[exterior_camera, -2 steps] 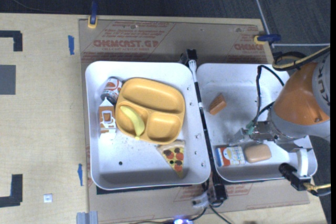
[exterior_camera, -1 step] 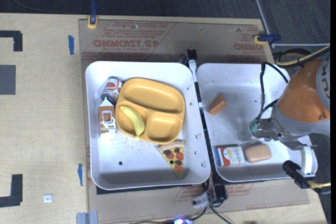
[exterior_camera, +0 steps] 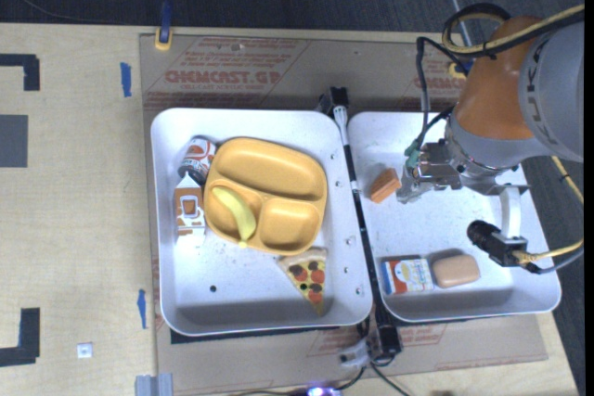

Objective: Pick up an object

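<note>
Camera view looks down at a slant on two shallow white bins set side by side on a bench. Starting at the left, the left bin holds a large yellow divided tray with a banana lying in one of its compartments. A small can sits at the tray's 10 o'clock, a small carton lies at its 9 o'clock, and a toy pizza slice rests at its 5 o'clock.

Moving right, the right bin holds a small orange block near its left wall. The gripper hangs just beside this block, so the block lies at the gripper's 9 o'clock, very near but not seen between the fingers. Its long axis runs roughly from 1 o'clock to 7 o'clock. Whether the gripper is spread or pressed together cannot be told from this angle.

Lower in the same bin, at the gripper's 6 o'clock, a small white carton and a tan rounded piece lie touching each other. The orange block looks like the likeliest target, being nearest.
</note>
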Controlling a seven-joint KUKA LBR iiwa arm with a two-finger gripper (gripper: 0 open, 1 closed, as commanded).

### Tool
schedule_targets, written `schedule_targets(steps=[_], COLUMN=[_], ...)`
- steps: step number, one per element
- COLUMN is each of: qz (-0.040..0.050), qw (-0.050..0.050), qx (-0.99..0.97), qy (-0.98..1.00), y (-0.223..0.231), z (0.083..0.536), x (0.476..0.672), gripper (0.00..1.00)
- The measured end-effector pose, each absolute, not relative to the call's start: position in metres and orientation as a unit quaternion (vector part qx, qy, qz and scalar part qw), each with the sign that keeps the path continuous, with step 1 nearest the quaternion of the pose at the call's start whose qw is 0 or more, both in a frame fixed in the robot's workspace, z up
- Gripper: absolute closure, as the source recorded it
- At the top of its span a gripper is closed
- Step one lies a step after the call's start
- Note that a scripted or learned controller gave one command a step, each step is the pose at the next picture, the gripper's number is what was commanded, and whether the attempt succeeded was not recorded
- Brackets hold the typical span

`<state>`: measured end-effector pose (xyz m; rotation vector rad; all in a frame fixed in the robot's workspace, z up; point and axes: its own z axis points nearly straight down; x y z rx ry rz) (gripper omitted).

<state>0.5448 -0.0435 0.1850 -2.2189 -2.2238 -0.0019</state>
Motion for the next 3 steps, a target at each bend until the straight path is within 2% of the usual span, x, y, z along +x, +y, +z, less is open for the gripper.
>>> schedule_targets(steps=[1, 2, 3], qz=[0.0003, -0.0003, -0.0053], qw=[0.000, -0.001, -0.009], qx=[-0.707, -0.707, -0.706], qy=[-0.708, -0.707, -0.708], y=[-0.044, -0.087, -0.100], z=[0.185, 0.094, 0.090], x=[0.544, 0.526, 0.485], gripper=[0.00, 0.00, 0.00])
